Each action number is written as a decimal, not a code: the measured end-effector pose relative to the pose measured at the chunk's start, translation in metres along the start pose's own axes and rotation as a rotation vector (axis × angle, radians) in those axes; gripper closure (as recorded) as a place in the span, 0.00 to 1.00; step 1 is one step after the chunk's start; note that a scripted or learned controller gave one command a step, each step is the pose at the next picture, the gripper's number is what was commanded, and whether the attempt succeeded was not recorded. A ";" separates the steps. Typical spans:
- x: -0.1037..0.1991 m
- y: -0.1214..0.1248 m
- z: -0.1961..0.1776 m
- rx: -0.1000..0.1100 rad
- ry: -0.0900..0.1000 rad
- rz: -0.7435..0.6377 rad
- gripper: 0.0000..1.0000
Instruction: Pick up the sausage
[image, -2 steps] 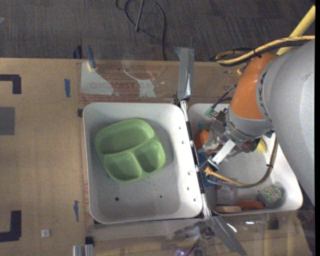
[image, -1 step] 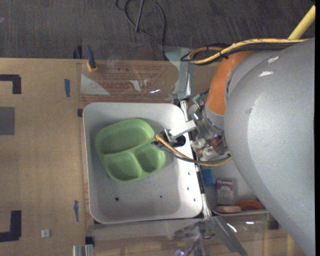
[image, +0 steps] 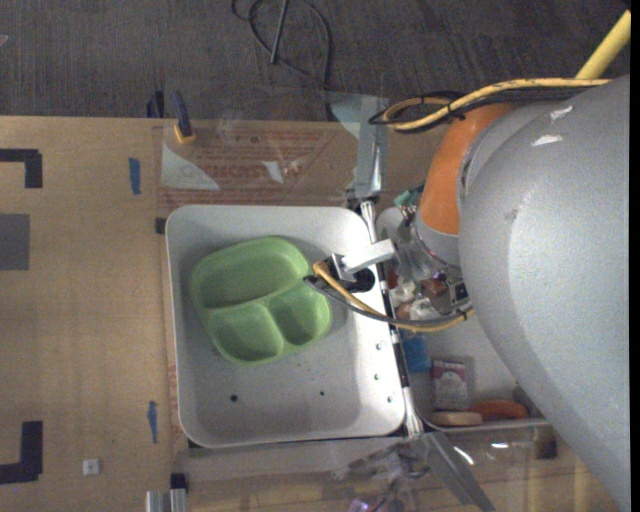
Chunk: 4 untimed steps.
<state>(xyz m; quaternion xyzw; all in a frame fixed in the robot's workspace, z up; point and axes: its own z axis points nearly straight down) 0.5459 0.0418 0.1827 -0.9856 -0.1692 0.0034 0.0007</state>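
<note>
The pale wooden bench (image: 80, 300) carries a shallow white plastic bin (image: 172, 330), a second white bin (image: 490, 427) beside it, black tape marks (image: 25, 165) and blue tape strips (image: 134, 175).

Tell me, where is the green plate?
In the camera view, the green divided plate lies in the left white bin, in its upper half, left of the grey arm.

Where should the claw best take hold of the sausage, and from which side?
Probably grip the sausage at its middle, across the narrow width, from above. It lies flat and long by the wall of the right bin, a tan piece close at its left end.
</note>
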 end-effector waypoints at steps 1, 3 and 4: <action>0.054 -0.046 -0.048 -0.003 0.003 -0.226 1.00; 0.123 -0.004 -0.049 -0.004 0.003 -0.557 1.00; 0.124 -0.006 -0.058 -0.004 0.001 -0.562 1.00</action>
